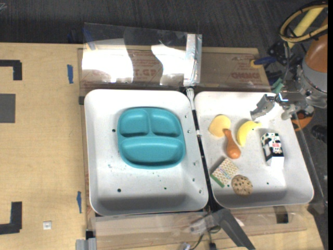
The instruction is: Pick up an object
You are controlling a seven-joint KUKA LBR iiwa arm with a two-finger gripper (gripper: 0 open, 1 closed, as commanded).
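The jaws hang over the back right part of the right bin (299, 184), near its rim, and I cannot tell if they are apart or together. The smooth yellow lemon (246, 131) sits just below them, with bare white floor along the right wall beside the little black and white box (272, 148). The orange carrot (232, 145), flat patterned packet (225, 172) and round bumpy cookie (241, 184) crowd the left side, and a smooth teal plate (151, 136) with three sections lies in the left bin (99, 186).
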